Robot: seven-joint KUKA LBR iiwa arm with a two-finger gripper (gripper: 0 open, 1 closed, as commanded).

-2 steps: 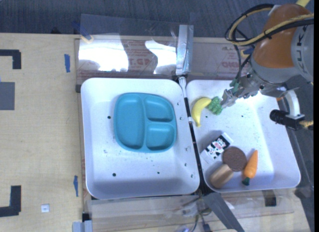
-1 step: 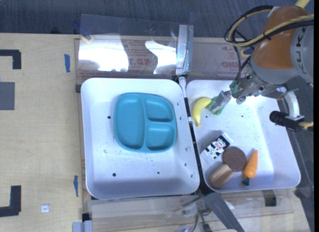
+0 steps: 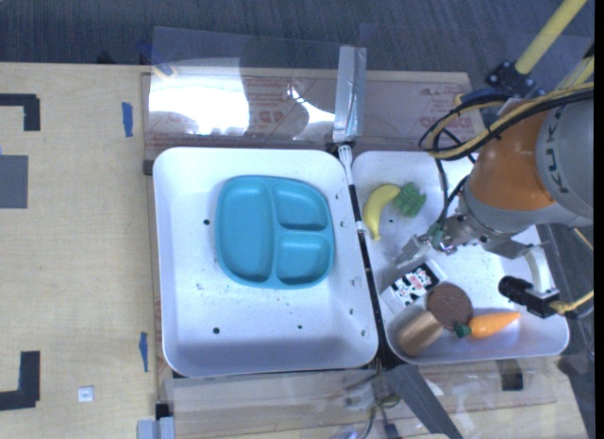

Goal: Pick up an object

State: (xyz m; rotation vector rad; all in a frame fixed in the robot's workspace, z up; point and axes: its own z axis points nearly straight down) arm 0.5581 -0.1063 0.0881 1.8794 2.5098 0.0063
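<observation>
In the right bin (image 3: 547,338) lie a yellow banana (image 3: 377,207), a green broccoli piece (image 3: 410,200), a black-and-white spotted item (image 3: 412,285), a brown round disc (image 3: 449,303), a tan cylinder (image 3: 419,332) and an orange carrot (image 3: 493,325). My gripper (image 3: 409,250) hangs over the middle of this bin, pointing left. It is just below the banana and just above the spotted item. I see nothing held in it. The arm's orange band (image 3: 510,168) covers the bin's upper right part.
The left bin (image 3: 179,239) holds a blue divided plate (image 3: 276,230). A raised divider (image 3: 359,239) separates the two bins. Yellow and black cables (image 3: 462,121) loop above the right bin. A clear plastic sheet (image 3: 245,97) lies behind the bins.
</observation>
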